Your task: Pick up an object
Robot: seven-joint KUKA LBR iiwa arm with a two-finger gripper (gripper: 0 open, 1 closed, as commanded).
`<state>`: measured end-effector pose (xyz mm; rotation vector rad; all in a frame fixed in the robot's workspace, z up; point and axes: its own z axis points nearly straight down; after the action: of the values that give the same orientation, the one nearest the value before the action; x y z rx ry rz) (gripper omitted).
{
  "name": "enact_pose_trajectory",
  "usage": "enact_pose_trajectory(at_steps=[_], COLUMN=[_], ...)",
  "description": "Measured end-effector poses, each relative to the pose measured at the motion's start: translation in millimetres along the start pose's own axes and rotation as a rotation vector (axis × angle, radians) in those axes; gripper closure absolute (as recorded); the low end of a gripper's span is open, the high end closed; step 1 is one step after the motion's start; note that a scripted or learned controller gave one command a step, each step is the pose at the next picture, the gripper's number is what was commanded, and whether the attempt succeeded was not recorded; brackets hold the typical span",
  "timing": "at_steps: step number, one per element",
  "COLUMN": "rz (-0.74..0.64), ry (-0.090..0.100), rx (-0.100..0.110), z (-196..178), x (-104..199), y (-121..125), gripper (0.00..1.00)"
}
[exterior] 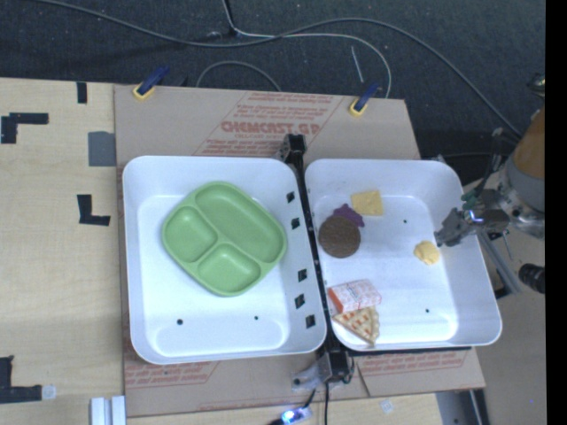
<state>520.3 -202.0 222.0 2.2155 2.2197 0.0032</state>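
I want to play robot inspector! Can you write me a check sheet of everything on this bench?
Surface: two shallow white bins side by side on brown cardboard over a pale wooden bench.
Job's things: right bin holds a yellow wedge, small yellow lump, brown round cookie, purple piece, waffle slice, red-and-white packet.
Clutter: green three-part plate in the left bin.
Grippers: gripper at the right bin's right rim, beside the lump.
Cables: grey cables behind the bench.
Surroundings: dark floor.
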Motion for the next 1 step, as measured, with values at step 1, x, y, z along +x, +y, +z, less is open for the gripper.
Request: enact_pose_trajectory(at_steps=[1], rz=[0.0], ry=[0.002], rx=[0.005], z=[-2.4], x=[0.5], y=[0.4], gripper=[1.0])
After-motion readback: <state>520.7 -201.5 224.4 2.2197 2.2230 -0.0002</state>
